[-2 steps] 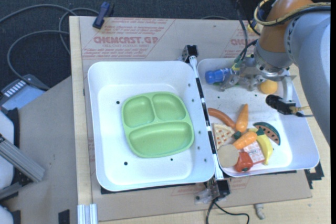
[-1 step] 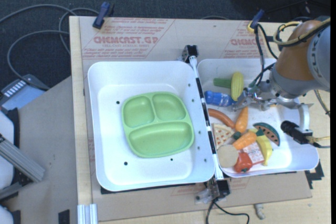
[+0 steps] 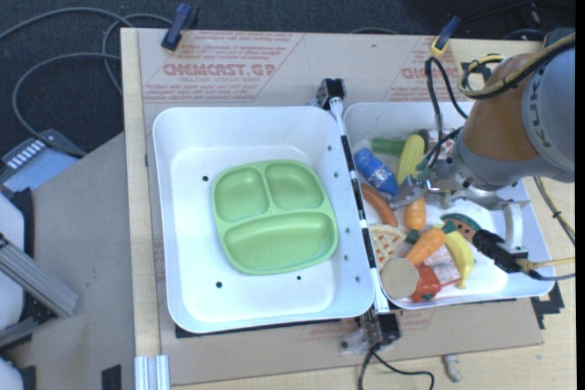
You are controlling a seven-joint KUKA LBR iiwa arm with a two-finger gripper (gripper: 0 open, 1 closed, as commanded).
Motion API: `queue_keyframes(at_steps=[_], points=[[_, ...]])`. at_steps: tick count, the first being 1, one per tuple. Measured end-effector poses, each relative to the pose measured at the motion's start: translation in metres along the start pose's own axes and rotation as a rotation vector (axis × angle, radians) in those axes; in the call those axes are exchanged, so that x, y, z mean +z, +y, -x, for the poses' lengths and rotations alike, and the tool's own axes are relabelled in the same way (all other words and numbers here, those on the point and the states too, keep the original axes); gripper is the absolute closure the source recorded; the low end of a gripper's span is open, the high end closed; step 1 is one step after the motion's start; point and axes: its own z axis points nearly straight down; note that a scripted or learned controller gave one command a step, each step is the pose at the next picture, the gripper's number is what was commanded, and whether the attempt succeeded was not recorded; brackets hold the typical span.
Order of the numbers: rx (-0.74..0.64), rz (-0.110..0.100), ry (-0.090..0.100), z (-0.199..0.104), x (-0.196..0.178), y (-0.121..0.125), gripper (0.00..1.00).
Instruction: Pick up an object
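Observation:
The right bin (image 3: 388,111) holds several toy foods. Among them are a yellow corn cob (image 3: 410,157), a blue bottle (image 3: 375,171), an orange carrot (image 3: 377,205), a pizza slice (image 3: 388,242), a round tan cookie (image 3: 398,277), a red pepper (image 3: 426,286) and a yellow banana (image 3: 461,253). My gripper (image 3: 430,185) hangs low over the middle of this bin, just right of the corn and above a small orange piece (image 3: 416,215). The wrist hides its tips, and no toy shows in its hold.
The left bin (image 3: 166,196) carries a green divided plate (image 3: 274,216) at its centre. A black clamp (image 3: 331,90) sits where the bins meet at the back. Blue clips (image 3: 177,25) hold the cardboard sheet. Cables trail along the right bin's right side.

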Motion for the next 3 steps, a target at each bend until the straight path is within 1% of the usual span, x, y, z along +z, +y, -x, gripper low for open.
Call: queue_keyframes(at_steps=[1,2,3], points=[[0.001,0.002,0.0,0.0,-0.01,0.0,1.0],[0.0,0.002,-0.001,-0.022,0.0,0.015,1.0],[-0.001,0.002,-0.001,-0.073,-0.1,-0.04,1.0]])
